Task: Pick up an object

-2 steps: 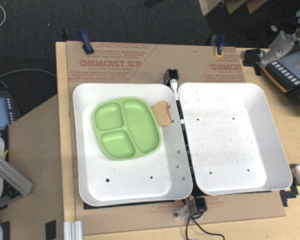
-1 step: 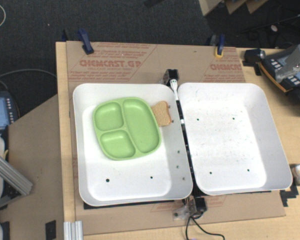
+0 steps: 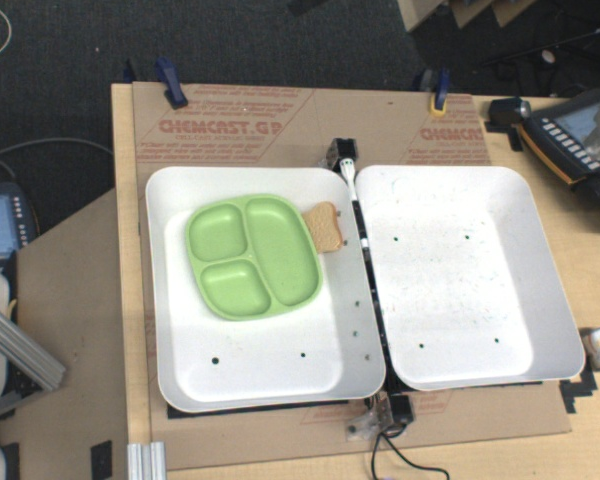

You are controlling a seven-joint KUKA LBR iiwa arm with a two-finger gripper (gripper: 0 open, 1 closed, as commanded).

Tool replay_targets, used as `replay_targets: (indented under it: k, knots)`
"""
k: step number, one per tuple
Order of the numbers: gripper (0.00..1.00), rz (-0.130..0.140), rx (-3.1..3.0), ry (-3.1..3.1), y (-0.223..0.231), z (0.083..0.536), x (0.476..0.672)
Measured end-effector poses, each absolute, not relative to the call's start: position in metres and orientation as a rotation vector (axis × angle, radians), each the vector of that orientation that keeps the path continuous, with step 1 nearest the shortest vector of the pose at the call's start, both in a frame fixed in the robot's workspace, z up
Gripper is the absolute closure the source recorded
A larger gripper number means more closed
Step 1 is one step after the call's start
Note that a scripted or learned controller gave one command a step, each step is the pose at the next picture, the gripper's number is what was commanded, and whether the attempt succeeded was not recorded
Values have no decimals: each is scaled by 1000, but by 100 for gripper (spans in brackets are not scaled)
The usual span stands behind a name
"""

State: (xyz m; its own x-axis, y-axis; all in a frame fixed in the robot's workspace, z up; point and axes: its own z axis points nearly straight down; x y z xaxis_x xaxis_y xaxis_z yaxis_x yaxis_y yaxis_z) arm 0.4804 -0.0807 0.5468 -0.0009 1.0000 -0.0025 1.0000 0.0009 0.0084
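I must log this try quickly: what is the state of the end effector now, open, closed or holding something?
End effector: its state cannot be told from the camera view. The green divided plate and the tan piece beside it lie in the left bin.

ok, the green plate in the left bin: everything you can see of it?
The green divided plate looks like matte plastic, a rounded rectangle with three compartments: one long on the right, two smaller on the left. It lies flat, slightly rotated, in the upper part of the left bin. A tan cracker-like piece touches its upper right rim.
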Motion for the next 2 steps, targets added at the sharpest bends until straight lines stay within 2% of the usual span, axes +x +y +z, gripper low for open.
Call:
replay_targets:
  k: [1, 2]
  knots:
    - [100, -15, 2224, 2236, -22, 418, 478]
    - [100, -4, 2216, 2234, 43, 402, 479]
